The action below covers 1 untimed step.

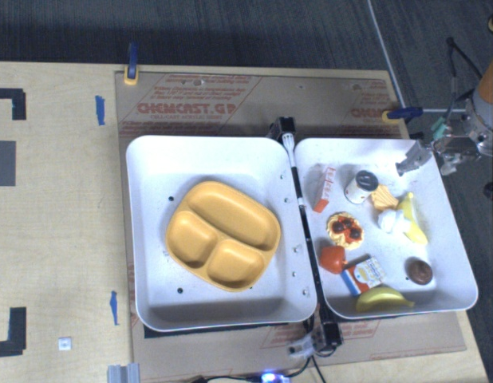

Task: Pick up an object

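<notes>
One banana (383, 298), long axis left-right.

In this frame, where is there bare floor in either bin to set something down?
Left bin: bare strips around the yellow tray, widest along the far wall. Right bin: crowded, with a bare patch between the tomato and chocolate ball, plus the far corners. The gripper hangs over its far-right rim.

Arm reaching in from the right edge, hand (412, 162) low, fingers angled leftward
</notes>
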### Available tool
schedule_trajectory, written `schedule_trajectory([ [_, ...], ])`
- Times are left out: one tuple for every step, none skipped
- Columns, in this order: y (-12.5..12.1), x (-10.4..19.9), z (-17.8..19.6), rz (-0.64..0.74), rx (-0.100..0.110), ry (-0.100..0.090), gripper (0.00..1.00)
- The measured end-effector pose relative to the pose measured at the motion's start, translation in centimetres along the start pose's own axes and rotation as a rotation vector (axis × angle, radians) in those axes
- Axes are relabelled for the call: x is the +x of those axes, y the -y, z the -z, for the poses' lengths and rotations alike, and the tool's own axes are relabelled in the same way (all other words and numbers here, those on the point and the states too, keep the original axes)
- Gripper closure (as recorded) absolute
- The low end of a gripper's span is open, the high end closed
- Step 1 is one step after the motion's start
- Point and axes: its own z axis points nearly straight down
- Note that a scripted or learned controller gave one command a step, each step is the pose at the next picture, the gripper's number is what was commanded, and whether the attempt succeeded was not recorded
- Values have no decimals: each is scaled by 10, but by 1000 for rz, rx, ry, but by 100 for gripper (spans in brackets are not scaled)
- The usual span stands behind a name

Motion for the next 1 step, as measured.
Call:
schedule_trajectory([
  [32,11,-117,-1,0,0,0],
])
